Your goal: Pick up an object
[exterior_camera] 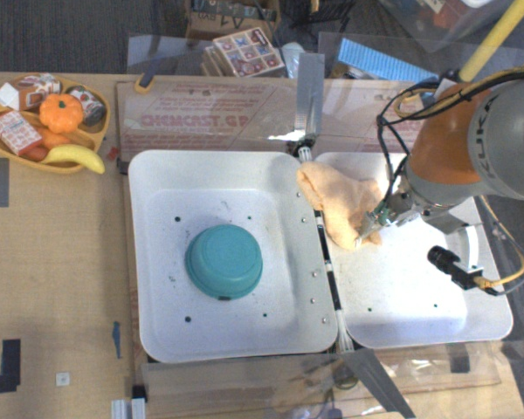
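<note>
i'm looking down on the bench, and the arm [472, 138] comes in from the right edge, its orange band sitting over the far right part of the right bin [419, 308]. the gripper [373, 226] is down at the near right end of the yellow cloth [341, 201], right against the fabric. i cannot tell how it stands there: the tip is small and blurred where it meets the cloth, and i cannot see whether any fabric is actually caught.

the cloth lies crumpled in the far left corner of the right bin, one edge lapping up onto the divider between the two bins. a black cable fitting [447, 264] hangs off the arm over the right side of that bin, apart from the cloth.

in the left bin [157, 190] a teal bowl [224, 261] sits upside down near the middle, a little toward the near edge, well apart from the walls.

at the far left corner of the bench a yellow dish [9, 142] carries toy food, with an orange pumpkin [61, 113] in the middle and a banana [76, 155] along its near rim. a cardboard sheet [201, 116] with red lettering lies flat along the far edge behind the left bin.
</note>
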### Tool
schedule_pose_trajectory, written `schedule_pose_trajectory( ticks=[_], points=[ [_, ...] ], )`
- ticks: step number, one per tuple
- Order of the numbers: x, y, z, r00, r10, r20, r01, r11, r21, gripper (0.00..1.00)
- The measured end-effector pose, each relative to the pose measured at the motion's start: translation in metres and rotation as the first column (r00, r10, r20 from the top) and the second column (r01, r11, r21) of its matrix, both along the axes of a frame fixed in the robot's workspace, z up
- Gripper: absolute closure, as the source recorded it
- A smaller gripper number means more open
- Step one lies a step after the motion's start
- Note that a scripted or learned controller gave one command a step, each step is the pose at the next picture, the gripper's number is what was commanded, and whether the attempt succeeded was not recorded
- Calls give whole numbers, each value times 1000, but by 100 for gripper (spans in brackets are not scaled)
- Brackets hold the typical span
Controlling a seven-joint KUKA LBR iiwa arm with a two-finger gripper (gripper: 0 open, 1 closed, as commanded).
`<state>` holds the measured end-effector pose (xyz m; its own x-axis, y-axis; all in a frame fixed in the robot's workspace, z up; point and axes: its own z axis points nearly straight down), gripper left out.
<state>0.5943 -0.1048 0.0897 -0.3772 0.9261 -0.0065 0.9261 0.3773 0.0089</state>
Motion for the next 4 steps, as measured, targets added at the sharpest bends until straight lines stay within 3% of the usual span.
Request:
schedule_pose_trajectory(
  ticks=[1, 2, 3, 4],
  points=[
    [23, 68, 96, 1000, -17, -7, 17, 1000, 2, 100],
    [23, 68, 96, 1000, -17, -8, 17, 1000, 2, 0],
    [26, -9, 17, 982, -186, -11, 186, 983, 2, 0],
    [29, 5, 0, 986, -165, -2, 165, 986, 1, 0]
  ],
)
